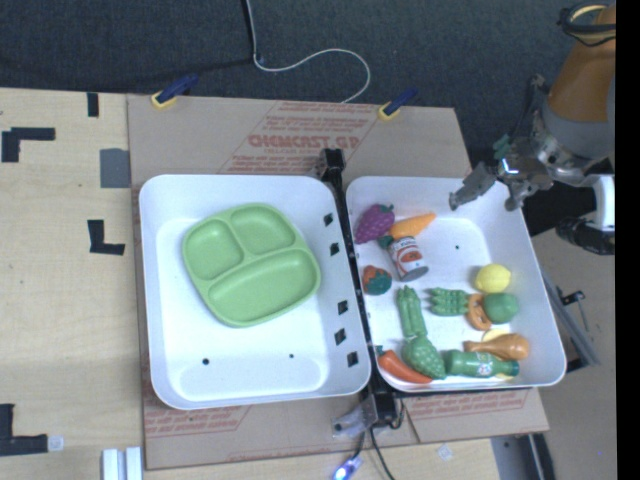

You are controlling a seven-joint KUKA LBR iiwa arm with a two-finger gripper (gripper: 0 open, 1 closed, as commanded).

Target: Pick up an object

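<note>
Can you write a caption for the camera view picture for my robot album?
Robot hand open above the right bin of toy food, beside a green plate in the left bin.

Wooden bench (60,298), cardboard sheet (290,138), two white bins (165,208)

Soft, even light is falling from above, and nothing is looking very dark or very bright. The white bins (160,268) are glowing a little. Shadows are staying faint and small. The whole picture is looking a bit fuzzy, maybe more so near the corners.
</note>
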